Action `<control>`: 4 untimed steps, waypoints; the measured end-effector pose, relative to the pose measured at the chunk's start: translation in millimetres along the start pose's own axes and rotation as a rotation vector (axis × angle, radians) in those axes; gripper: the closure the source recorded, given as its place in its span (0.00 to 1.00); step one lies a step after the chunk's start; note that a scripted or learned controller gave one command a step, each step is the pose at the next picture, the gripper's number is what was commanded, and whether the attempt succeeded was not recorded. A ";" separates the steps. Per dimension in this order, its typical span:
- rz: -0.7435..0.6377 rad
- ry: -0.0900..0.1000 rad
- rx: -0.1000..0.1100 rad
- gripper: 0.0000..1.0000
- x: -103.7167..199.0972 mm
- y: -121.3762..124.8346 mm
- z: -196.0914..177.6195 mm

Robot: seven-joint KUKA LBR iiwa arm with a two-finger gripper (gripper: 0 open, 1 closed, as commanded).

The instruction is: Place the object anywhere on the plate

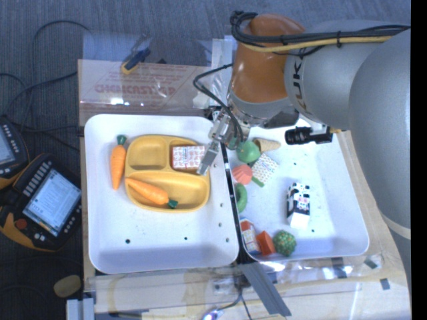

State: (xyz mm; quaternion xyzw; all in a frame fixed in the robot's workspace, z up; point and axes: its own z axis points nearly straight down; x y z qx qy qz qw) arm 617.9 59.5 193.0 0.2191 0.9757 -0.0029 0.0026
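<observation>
Camera view: we saw the end effector hanging over the yellow plate near the left bin's right wall, by the seam with the right bin. Whether it was spread or pinching, we could not tell. A patterned box sat in the plate's upper right compartment, just beside the tip; one carrot lay in the plate, another off its left edge. We judged this the placing step; next move would call for letting go and lifting clear.

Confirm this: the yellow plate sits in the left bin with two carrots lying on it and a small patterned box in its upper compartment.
Not quite. The camera view shows one carrot on the yellow plate; the other carrot lies in the left bin beside it. The patterned box is as stated.
</observation>
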 end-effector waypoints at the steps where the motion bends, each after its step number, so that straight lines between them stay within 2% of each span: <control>1: -0.001 -0.003 0.001 1.00 -0.7 0.1 -9.3; 2: -0.001 -0.004 0.002 0.00 -0.7 0.1 -9.2; 3: -0.001 -0.007 0.003 1.00 -1.5 0.2 -18.6; 4: -0.001 -0.007 0.004 0.00 -1.4 0.1 -18.5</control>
